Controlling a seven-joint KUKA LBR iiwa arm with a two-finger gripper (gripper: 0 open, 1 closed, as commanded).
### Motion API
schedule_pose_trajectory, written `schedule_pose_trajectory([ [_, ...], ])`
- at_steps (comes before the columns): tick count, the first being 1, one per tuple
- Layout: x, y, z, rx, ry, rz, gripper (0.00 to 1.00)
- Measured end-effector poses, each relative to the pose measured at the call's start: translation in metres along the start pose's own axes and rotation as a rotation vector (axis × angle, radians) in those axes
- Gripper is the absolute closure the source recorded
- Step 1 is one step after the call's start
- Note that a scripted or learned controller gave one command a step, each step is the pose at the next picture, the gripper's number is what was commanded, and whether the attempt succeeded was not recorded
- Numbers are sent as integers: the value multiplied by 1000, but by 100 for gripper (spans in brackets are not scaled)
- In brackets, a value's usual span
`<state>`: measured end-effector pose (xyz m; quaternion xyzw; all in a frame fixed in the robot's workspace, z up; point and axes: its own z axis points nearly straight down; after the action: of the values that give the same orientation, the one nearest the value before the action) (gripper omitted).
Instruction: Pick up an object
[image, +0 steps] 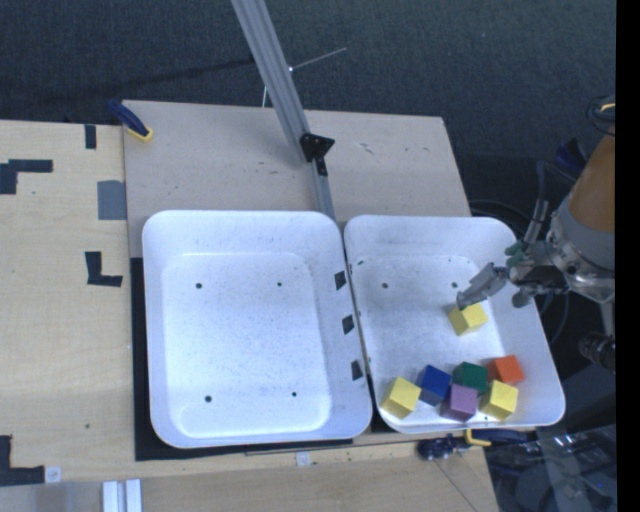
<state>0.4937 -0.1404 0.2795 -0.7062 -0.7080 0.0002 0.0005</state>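
Two white bins on bench; right bin (400, 240) is landmark. Arm (590, 215) at its right wall. Gripper (478, 292) inside it, finger state unclear. Yellow cube (468, 319) just below fingertips, mid-bin. Six-block cluster (455, 390) along its near edge.

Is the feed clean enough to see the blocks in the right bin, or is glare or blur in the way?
Camera view: soft overall, even light, no hard glare on the right bin. The yellow block near the gripper reads clearly, as do the colours of the block cluster at the near edge. The arm is dim and cropped.
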Motion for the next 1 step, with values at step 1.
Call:
schedule_pose_trajectory([
  [1, 0, 0, 0, 0, 0, 0, 0],
])
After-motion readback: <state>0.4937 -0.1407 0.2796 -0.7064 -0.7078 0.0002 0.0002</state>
